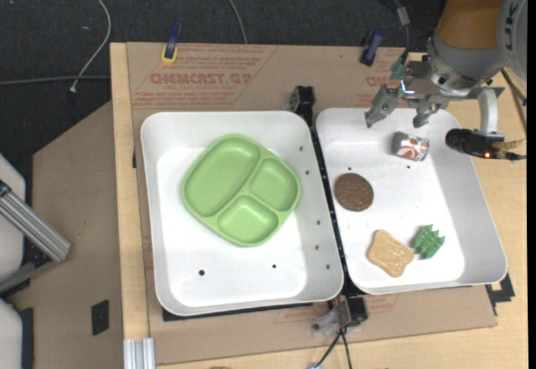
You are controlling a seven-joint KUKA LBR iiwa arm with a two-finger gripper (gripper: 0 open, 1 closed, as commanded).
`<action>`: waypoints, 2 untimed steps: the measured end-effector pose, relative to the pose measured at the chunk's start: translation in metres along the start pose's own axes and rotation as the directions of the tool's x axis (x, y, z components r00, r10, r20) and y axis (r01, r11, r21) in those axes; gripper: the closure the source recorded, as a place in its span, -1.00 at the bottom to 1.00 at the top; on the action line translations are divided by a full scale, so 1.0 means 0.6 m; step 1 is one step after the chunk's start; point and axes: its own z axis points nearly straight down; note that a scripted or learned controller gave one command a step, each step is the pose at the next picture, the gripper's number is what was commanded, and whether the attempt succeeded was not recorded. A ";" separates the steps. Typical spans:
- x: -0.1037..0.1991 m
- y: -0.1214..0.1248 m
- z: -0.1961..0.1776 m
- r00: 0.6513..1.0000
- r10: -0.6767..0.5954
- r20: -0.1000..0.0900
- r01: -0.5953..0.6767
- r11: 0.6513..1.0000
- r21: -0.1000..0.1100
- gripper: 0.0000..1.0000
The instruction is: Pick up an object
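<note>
A: How far along is the pick, going by the camera view?

B: Nothing is lifted yet, as far as I can judge. The gripper (pixel 400 110) hangs over the far end of the right bin (pixel 477 217), and every object there lies on the floor: a small can (pixel 411 146) just below the fingers, a brown disc (pixel 354 192), a cracker (pixel 390 253) and a green toy (pixel 427 241). The green plate (pixel 241 189) sits in the left bin (pixel 167 217).

A: And the fingers?

B: Spread apart, with nothing between them, touching nothing I can make out. The can is nearest; reaching down, closing and lifting are all left.
</note>
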 end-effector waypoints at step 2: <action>-0.002 0.000 0.177 1.000 0.000 -0.001 0.000 1.000 0.006 -1.00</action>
